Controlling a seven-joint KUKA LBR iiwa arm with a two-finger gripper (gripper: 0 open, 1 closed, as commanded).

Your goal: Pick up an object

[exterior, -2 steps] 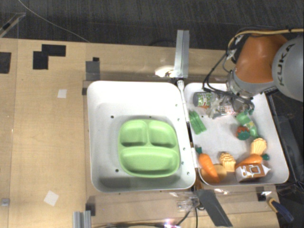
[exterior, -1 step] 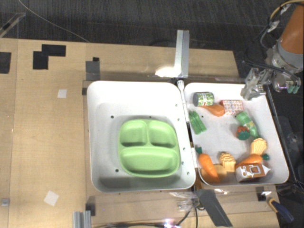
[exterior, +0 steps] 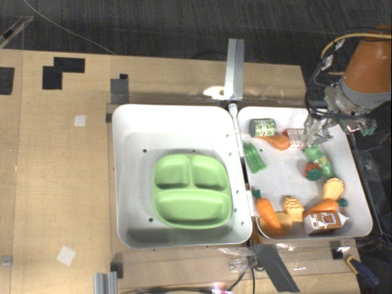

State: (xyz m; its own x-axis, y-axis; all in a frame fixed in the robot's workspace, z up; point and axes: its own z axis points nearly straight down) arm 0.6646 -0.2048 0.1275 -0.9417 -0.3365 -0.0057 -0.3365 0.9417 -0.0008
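The right bin (exterior: 361, 188) holds several toy foods. At its far side lie a green can (exterior: 262, 127), an orange piece (exterior: 278, 142) and a small pink and white packet (exterior: 295, 137). A green and red piece (exterior: 316, 163) lies just below them. My gripper (exterior: 316, 135) hangs over the bin's far right part, right beside the packet and just above the green and red piece. Nothing is seen held in it.
A green stick-shaped toy (exterior: 253, 157) lies by the divider. At the near side sit a carrot (exterior: 267, 213), yellow pieces (exterior: 293, 208) (exterior: 332, 188) and an orange and white carton (exterior: 324, 219). The left bin (exterior: 128, 139) bears a green divided plate (exterior: 193, 188).
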